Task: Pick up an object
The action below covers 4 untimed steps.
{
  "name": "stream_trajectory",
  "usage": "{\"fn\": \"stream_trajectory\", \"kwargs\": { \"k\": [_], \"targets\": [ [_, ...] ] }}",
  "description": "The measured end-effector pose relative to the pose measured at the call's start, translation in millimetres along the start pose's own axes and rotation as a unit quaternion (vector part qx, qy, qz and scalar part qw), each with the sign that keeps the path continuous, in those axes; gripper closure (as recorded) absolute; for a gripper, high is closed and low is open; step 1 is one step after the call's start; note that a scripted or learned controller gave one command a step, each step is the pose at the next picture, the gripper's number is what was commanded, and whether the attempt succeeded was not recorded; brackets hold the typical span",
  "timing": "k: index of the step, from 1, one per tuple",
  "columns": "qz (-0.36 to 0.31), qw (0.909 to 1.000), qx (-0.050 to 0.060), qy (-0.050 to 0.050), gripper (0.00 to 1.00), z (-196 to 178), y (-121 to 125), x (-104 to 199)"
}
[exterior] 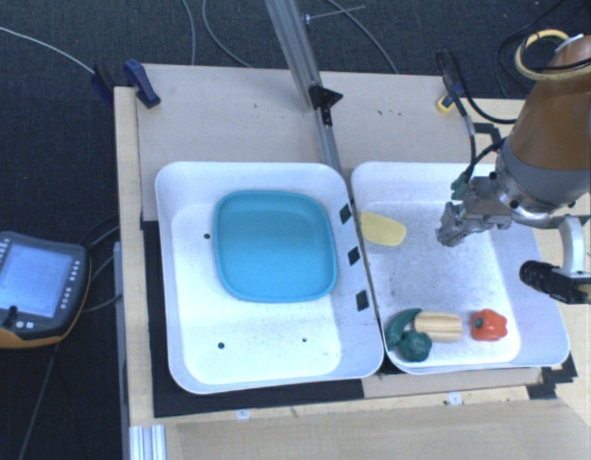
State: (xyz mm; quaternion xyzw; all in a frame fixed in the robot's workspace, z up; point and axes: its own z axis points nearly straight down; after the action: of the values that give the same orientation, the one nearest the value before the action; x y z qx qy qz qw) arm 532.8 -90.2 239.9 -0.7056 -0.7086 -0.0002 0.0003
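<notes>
While the hand (455, 226) hovers in the right bin (539, 353), its state unreadable, a yellow piece (383, 229) lies just left; descending here risks bare floor. Other objects (446, 328) sit near edge.

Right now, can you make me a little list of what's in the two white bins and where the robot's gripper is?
left bin: blue plate
right bin: yellow piece near the far left corner; green toy, tan block and red toy in a row along the near edge
gripper: over the right bin, right of the yellow piece
</notes>
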Motion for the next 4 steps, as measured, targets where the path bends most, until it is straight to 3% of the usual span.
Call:
{"fn": "stream_trajectory", "kwargs": {
  "k": [3,4],
  "targets": [
    [0.001,1.0000,0.000,0.000,1.00,0.7,75.0,118.9],
    [0.000,1.0000,0.000,0.000,1.00,-5.0,88.6,165.3]
  ]
}}
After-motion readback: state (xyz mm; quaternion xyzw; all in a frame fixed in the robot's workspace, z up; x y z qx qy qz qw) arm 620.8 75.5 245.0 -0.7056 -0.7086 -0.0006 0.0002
